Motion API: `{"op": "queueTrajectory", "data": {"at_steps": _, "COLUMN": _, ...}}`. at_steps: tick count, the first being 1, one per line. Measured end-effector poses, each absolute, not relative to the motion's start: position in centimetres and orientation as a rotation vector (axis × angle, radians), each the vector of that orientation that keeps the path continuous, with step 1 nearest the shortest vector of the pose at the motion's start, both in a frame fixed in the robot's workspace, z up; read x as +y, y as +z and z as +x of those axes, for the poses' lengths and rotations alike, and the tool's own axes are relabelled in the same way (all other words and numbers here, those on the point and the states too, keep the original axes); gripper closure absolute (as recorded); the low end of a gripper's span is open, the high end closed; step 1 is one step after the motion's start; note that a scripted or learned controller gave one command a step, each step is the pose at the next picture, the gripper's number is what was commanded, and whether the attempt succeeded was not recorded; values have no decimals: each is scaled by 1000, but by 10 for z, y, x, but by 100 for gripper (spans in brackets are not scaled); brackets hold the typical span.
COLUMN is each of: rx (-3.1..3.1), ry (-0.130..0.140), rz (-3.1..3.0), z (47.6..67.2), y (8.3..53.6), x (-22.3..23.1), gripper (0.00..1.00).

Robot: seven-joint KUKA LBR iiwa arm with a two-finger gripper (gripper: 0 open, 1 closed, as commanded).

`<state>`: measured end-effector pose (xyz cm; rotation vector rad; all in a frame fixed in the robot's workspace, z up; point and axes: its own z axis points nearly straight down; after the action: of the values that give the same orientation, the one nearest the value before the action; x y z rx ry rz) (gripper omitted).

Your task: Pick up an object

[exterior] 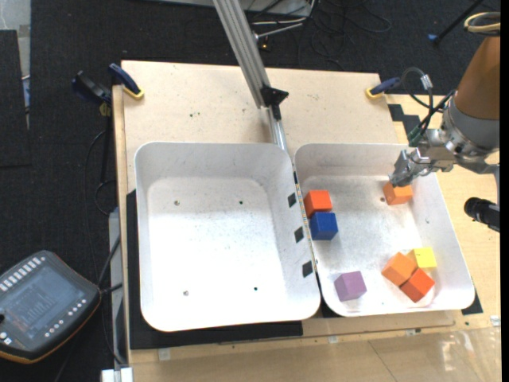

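My gripper (404,175) hangs over the back right part of the right bin (362,159). A small orange block (398,192) sits right at its tip, touching or nearly touching it. I cannot make out whether the block is gripped or resting on the bin floor. Near the bin's left wall an orange cube (319,200) lies against a blue cube (324,225). A purple cube (350,285) lies at the front. At the front right, a yellow block (425,257), an orange block (399,267) and a red-orange block (418,285) are clustered together.
The left bin (159,165) sits beside the right one, sharing a raised middle rim. A slanted metal pole (242,38) comes down to the bins' back junction. Clamps (127,82) hold the board's back corners. A pendant (40,301) lies at the lower left.
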<state>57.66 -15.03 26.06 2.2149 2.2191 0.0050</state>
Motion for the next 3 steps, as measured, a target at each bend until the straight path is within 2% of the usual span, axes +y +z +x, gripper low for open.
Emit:
{"op": "queueTrajectory", "data": {"at_steps": 1, "rx": 2230, "ry": 4, "rz": 2212, "z": 579, "y": 267, "x": -97, "gripper": 100}}
{"op": "queueTrajectory", "data": {"at_steps": 2, "rx": 2231, "ry": 0, "rz": 2213, "z": 586, "y": 253, "x": -46, "gripper": 100}}
{"op": "queueTrajectory", "data": {"at_steps": 3, "rx": 2231, "ry": 2, "rz": 2212, "z": 584, "y": 258, "x": 4, "gripper": 100}}
